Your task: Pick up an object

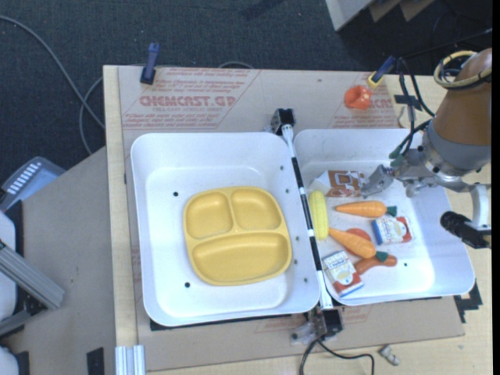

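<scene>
Over the right bin [437, 280] we are hanging our hand [384, 178], which is holding nothing; how wide it is, we cannot tell. Just below, a carrot [361, 208] is lying, easy to reach.

Two bins sit side by side on the bench, the gripper [384, 176] hanging over the back of the right bin [453, 276]. A divided plate [236, 234] lies in the middle of the left bin [156, 209], well to the gripper's left. Just in front of the gripper lies a carrot [362, 208]; a corn cob [318, 213] rests to its left against the dividing wall. Further forward lie a second carrot [353, 242], two small cartons [390, 230] [342, 273] and a third carrot [375, 264]
</scene>
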Motion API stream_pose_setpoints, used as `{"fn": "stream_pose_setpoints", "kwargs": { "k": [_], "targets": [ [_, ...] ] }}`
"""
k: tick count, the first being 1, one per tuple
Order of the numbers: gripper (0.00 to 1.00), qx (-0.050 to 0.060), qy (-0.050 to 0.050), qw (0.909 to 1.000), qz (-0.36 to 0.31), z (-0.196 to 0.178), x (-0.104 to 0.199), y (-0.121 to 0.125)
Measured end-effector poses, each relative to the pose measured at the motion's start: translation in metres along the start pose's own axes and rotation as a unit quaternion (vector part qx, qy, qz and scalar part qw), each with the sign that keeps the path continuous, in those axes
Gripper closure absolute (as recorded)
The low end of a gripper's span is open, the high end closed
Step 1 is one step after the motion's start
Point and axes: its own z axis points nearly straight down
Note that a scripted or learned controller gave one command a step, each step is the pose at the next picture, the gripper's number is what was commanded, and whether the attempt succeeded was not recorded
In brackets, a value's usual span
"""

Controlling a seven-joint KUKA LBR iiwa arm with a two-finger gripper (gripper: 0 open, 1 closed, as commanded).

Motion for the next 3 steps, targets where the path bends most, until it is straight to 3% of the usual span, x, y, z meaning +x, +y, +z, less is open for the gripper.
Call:
{"fn": "stream_pose_setpoints", "kwargs": {
  "k": [1,2,3],
  "targets": [
    [0.0,0.0,0.0,1.0,0.0,0.076,0.039,-0.001],
    [1.0,-0.001,0.0,1.0,0.001,0.066,0.039,0.0],
    [1.0,-0.001,0.0,1.0,0.0,-0.025,0.111,-0.004]
  ]
}}
